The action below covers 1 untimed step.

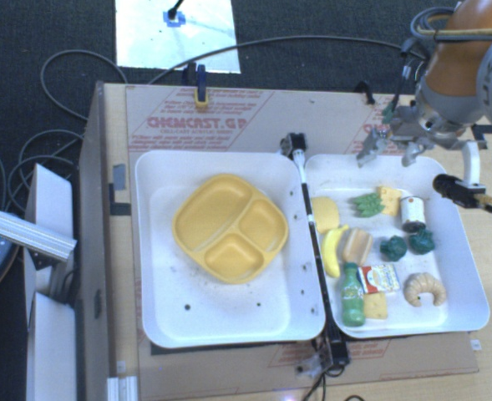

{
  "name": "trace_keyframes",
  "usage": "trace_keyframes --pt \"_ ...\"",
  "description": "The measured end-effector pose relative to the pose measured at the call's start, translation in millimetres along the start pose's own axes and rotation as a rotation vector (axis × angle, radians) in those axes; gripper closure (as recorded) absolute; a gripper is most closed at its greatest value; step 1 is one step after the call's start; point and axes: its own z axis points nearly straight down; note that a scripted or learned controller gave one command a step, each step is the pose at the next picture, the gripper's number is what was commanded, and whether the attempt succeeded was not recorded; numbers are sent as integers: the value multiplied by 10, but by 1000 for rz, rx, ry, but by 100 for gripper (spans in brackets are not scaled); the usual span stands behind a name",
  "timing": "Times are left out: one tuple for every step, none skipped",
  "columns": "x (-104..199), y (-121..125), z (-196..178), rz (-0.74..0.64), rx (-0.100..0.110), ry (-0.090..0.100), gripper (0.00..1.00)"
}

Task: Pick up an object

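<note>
My gripper (391,151) hangs over the far edge of the right bin (463,249), its two fingers spread apart with nothing between them. Below it in that bin lie a green leafy piece (367,204), a yellow cheese wedge (388,197) and a small can (412,213). Further toward the front are two dark green broccoli pieces (393,247), a banana (332,250), a bread slice (357,245), a green bottle (352,295), a red-and-white carton (381,277) and a croissant (423,288).
The left bin (166,307) holds a yellow divided plate (230,226). A black clamp and divider (309,215) runs between the bins. The arm's grey wrist and orange band (471,48) stand at the upper right. Cables cross the bench behind the bins.
</note>
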Motion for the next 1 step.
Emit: trace_keyframes --pt "-49 -357 1051 1 2 0 0"
